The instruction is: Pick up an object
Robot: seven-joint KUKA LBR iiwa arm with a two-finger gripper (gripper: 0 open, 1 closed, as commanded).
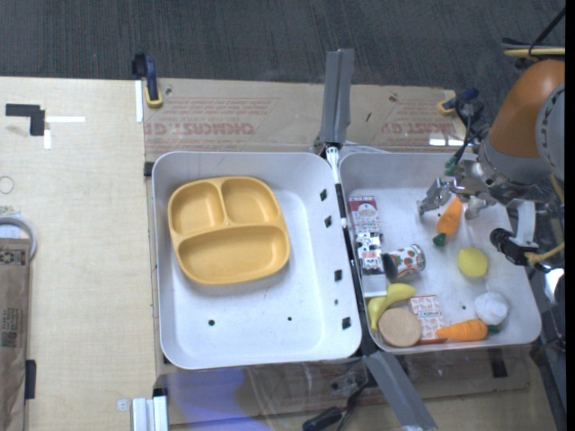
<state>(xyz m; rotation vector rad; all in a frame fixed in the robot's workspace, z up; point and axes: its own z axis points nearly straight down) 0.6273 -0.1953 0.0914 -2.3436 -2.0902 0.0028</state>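
Carrots lay in the right bin (530,317): one small carrot (448,219) sat at about one o'clock in that bin, and the end effector (455,196) stood right over its top end, fingers apart on either side of it; whether they pressed it could not be told. A second carrot (464,331) lay at five o'clock beside a white ball (491,307). A yellow lemon (473,262) rested near three o'clock of the bin's middle. A small can (407,259) and a flat box (366,225) lay toward nine o'clock. The left bin (247,330) held a yellow divided plate (229,230).
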